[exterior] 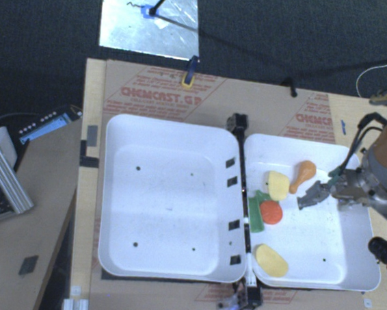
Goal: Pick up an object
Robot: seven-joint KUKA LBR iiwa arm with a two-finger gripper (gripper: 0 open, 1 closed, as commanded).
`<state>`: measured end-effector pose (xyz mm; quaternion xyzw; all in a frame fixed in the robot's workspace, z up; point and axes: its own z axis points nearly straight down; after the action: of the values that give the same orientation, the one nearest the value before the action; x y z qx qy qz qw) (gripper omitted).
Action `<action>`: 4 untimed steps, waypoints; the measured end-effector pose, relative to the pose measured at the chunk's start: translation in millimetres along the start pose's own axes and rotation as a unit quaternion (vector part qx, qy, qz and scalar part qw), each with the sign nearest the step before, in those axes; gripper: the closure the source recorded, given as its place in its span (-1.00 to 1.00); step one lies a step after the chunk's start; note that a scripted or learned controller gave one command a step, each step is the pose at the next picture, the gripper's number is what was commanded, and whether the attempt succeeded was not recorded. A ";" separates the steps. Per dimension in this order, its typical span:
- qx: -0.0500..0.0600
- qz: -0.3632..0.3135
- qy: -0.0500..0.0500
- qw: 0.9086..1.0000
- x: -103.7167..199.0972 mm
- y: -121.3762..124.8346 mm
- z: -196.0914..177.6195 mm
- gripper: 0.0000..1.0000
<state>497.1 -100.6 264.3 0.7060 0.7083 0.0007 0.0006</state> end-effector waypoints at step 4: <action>-0.001 -0.004 0.002 1.000 294.7 66.9 88.8 1.00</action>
<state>563.2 194.3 175.7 0.7029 0.7113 0.0024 0.0001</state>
